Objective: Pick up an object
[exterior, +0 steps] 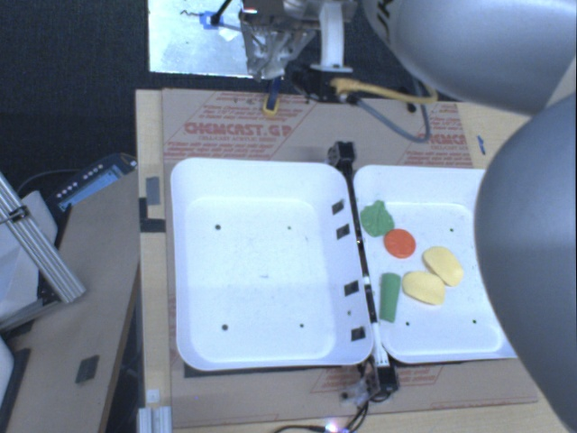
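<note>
Two shallow white bins sit side by side on a brown board that lies on the table [90,269]. Red print on the board above the left bin [194,197] reads roughly "CHEMCAST GP"; fainter red lettering shows above the right bin [424,345] and along the board's near edge, too blurred to read. Part of a black letter, seemingly a "K", shows on the grey arm [469,34] at the top.

Five small objects lie in the right bin, clustered toward its left wall: a green leafy piece [376,217] at the back, an orange-red disc [399,243] just in front of it, two yellow lumps [434,276] near each other to the disc's right, and a green stick [389,297] lying close beside the dividing wall. Black clips [350,287] line the seam where the bins meet.

The claw [270,61] hangs at the top of the view, beyond the far edge of both bins, above the board's rim and near a small yellow item [270,105]. Its fingers are blurred, so how wide it stands cannot be told, and nothing is seen between them. The arm's bulk covers the right bin's right side.
</note>
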Controlling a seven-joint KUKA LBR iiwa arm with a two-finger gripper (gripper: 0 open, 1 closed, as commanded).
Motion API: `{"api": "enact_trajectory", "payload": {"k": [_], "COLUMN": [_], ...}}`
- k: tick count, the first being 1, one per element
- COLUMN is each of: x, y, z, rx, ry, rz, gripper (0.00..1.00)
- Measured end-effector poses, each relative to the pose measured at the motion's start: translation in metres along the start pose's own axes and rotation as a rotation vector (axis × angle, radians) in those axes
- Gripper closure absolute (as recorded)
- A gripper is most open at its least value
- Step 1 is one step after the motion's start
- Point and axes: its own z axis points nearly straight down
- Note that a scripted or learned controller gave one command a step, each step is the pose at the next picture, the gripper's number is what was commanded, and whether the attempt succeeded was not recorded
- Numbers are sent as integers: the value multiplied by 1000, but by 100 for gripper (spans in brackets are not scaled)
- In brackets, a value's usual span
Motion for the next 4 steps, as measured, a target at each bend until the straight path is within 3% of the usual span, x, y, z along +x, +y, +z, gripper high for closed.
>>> {"api": "enact_trajectory", "payload": {"k": [2, 4], "x": [0, -1], "y": [-2, -21], "z": [-37, -72], "rx": [0, 0], "ry": [-1, 0], "rz": [-1, 0], "gripper": [100, 100]}}
